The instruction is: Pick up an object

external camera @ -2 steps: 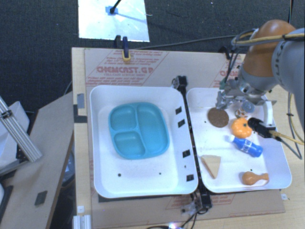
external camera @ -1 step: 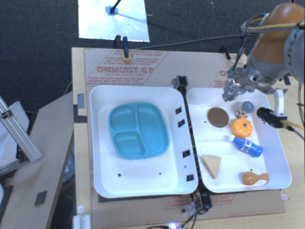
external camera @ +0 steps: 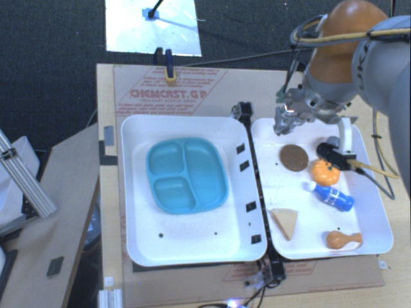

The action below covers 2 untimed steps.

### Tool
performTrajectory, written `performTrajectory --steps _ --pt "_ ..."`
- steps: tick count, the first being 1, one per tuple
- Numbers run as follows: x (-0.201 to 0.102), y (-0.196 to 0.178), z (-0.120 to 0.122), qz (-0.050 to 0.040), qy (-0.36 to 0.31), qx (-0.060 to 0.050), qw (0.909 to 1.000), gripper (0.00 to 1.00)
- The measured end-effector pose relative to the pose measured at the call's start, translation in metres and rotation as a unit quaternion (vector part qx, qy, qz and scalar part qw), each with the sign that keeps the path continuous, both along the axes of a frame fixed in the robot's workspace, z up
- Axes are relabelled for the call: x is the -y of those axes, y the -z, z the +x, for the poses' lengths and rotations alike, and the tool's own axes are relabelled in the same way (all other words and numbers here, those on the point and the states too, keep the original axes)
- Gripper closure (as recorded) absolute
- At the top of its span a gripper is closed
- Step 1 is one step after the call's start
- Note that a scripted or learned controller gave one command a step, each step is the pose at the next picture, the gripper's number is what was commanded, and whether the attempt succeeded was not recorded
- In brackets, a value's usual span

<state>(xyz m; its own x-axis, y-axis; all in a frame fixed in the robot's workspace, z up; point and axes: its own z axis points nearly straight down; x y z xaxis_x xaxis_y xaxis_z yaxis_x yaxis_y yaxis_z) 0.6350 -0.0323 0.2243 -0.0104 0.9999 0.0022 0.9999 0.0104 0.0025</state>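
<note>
The right bin (external camera: 300,194) holds a brown round disc (external camera: 294,158), a small orange fruit (external camera: 324,172), a blue bottle (external camera: 334,197) lying on its side, a tan wedge (external camera: 286,222) and an orange drumstick-shaped piece (external camera: 342,239). My gripper (external camera: 284,124) hangs over the far left part of this bin, just beyond the brown disc and apart from it. Nothing shows in its grasp.
The left bin (external camera: 138,236) holds a blue divided plate (external camera: 187,175). A black hinge strip (external camera: 252,172) runs between the two bins. The grey arm with its orange band (external camera: 343,31) reaches in from the upper right.
</note>
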Motion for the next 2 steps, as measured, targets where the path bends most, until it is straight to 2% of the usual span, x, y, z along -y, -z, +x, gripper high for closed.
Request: performTrajectory --steps 1,2 --pt "-0.051 0.009 -0.005 -0.0003 0.001 0.000 1.0000 1.00" --pt "-0.116 0.003 -0.006 0.0004 0.000 0.000 1.0000 1.00"
